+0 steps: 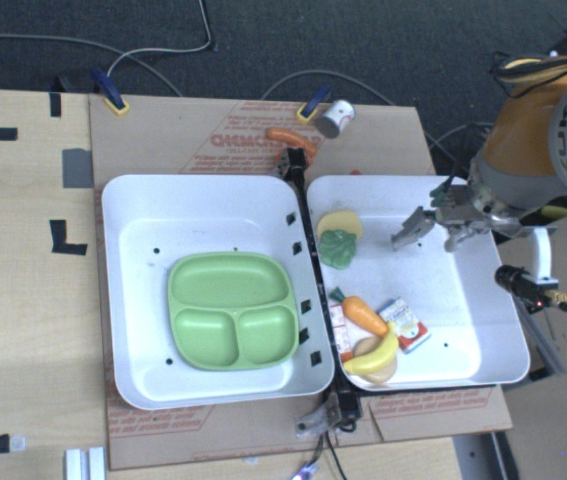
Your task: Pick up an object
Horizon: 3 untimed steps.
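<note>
My gripper [433, 230] hangs over the back right part of the right bin [483, 358], its two fingers spread apart with nothing between them. Left of it, against the bin's left wall, lie a yellow round piece [340, 224] and a green leafy toy [338, 249]. Nearer the front left of that bin are an orange carrot [363, 315], a yellow banana [378, 356], and a small red and white packet [404, 326]. These items are well apart from the gripper.
The left bin [128, 268] holds a green divided plate [233, 308]. Clamps and a small grey cylinder [335, 118] sit on the cardboard behind the bins. Cables run across the dark floor at the back. The arm's orange band [528, 138] rises at the right.
</note>
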Motion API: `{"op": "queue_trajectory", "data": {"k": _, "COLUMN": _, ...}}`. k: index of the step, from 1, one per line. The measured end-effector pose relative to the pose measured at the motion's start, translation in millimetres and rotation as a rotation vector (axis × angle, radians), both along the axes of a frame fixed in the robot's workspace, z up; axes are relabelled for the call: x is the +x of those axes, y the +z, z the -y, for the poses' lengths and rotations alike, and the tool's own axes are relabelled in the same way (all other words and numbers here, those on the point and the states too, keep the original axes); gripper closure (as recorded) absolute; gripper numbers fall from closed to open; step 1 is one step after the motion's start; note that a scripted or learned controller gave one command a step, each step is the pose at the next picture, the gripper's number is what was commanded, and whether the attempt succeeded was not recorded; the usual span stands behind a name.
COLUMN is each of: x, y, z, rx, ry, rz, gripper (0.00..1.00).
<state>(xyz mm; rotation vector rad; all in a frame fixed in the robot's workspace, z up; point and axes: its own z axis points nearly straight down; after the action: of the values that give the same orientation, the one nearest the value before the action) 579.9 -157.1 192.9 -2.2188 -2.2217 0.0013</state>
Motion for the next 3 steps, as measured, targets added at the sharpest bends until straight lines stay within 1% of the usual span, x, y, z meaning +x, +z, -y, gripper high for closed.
{"op": "queue_trajectory", "data": {"k": 1, "x": -18, "y": -42, "z": -52, "rx": 0.0, "ry": 0.001, "rz": -0.001, "gripper": 0.0}}
{"op": "queue_trajectory", "data": {"k": 2, "x": -70, "y": -102, "z": -55, "rx": -0.009, "ry": -0.001, "rz": 0.023, "gripper": 0.0}}
{"op": "queue_trajectory", "data": {"k": 3, "x": -90, "y": -103, "z": -54, "rx": -0.008, "ry": 0.0, "rz": 0.025, "gripper": 0.0}}
